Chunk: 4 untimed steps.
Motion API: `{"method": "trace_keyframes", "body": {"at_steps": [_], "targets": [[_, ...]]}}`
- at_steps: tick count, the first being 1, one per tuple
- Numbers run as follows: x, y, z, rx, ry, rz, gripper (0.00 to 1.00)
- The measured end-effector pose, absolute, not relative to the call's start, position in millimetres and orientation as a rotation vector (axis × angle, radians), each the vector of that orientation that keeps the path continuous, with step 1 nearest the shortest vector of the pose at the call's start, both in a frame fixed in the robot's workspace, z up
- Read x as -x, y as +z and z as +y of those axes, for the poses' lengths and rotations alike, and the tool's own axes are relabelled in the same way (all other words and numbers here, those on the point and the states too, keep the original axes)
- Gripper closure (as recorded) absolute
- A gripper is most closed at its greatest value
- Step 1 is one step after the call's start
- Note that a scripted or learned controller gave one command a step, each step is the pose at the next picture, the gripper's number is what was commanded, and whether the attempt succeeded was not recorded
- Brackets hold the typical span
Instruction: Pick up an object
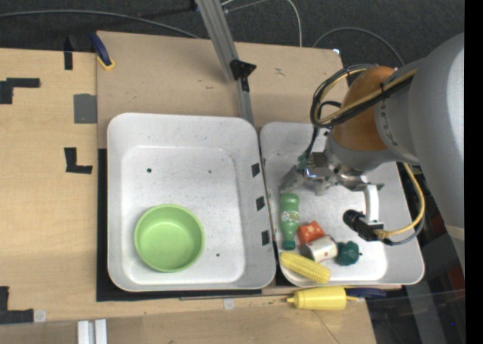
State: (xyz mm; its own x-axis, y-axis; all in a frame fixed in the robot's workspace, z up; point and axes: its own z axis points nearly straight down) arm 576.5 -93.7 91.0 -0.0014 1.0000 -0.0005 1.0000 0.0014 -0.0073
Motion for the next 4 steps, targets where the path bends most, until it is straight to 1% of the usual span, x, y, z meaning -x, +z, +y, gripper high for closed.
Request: {"method": "trace_keyframes", "body": {"at_steps": [1,2,3,4], "targets": [[-577.6,104.0,-92.9,2.216,0.003,-2.222,1.0],[-579.4,147.0,-97.3,2.222,-0.002,-2.224,1.0],[-575.1,206.9,-91.9,2.222,-0.004,-2.226,1.0],[-575.4,221.2,-91.6,2.22,0.0,-2.223,1.0]]}}
